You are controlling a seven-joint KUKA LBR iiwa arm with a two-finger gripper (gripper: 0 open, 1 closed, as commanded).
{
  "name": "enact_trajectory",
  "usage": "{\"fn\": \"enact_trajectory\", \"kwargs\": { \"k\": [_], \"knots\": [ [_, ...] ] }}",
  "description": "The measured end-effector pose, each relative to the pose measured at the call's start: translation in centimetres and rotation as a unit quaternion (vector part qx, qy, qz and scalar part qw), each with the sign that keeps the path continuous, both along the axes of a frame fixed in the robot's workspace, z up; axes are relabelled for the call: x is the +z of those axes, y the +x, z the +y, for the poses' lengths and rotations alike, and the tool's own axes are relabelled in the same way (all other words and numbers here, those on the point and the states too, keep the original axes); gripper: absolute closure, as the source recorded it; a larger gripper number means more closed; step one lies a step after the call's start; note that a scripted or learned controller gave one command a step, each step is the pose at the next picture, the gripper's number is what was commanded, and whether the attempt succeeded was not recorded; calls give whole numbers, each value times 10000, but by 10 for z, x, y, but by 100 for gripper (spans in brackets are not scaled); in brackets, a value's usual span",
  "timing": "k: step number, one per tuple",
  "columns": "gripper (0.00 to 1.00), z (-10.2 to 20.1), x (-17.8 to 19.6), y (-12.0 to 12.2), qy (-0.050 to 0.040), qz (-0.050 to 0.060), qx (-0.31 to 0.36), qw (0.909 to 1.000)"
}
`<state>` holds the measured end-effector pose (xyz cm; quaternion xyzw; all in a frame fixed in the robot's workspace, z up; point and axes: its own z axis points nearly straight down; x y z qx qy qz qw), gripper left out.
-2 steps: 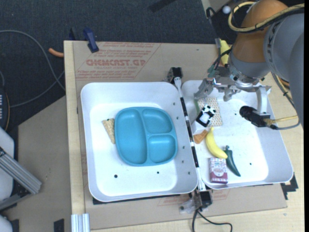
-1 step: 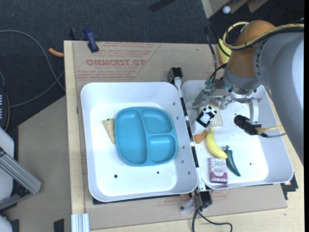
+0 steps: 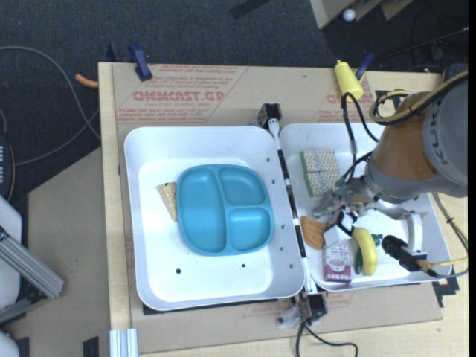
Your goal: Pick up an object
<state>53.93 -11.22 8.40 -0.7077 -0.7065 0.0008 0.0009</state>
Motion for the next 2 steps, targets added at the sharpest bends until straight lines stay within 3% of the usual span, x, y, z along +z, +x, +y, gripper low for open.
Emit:
{"fn": "enact_trajectory", "kwargs": {
  "k": [1,2],
  "knots": [
    [100,0,12,2,-5,-35,2,10000],
    [100,43,101,65,1,-23,14,10000]
  ]
}}
